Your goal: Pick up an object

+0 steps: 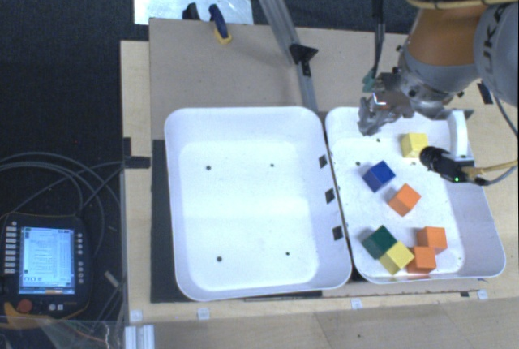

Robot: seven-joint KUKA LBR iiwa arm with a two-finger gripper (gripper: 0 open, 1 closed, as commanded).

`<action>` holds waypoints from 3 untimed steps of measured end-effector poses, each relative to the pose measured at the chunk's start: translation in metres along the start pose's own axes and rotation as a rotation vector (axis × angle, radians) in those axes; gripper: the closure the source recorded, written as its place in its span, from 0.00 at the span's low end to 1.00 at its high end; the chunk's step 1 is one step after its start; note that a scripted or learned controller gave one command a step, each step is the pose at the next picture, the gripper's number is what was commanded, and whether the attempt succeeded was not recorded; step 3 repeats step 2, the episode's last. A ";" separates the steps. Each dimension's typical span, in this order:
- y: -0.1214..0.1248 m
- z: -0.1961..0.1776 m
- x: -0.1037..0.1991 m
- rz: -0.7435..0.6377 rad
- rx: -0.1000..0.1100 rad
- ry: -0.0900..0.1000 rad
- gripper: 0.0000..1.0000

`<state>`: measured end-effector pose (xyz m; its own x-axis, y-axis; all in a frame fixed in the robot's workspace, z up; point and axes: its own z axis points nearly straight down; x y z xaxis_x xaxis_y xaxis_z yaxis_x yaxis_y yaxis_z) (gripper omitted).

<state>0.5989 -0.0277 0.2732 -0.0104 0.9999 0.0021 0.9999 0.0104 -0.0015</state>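
Gripper (373, 122) above right bin, blue cube (379, 175) below

Arm (462, 15) cut off at right edge; tool (375, 114) fingers blurred, state unclear.

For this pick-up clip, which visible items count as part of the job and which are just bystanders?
Job:
- two-finger gripper
- yellow cube near it
- blue cube
- lone orange cube
- green cube
- right white bin holding them

Bystanders:
- left white bin
- handheld control pendant
- yellow-handled clamp
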 end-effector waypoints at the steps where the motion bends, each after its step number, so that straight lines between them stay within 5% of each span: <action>1: -0.024 0.000 0.042 0.001 -0.001 0.000 1.00; 2: -0.035 0.006 0.086 0.001 -0.001 0.000 1.00; 3: -0.035 0.006 0.086 0.001 -0.001 0.000 1.00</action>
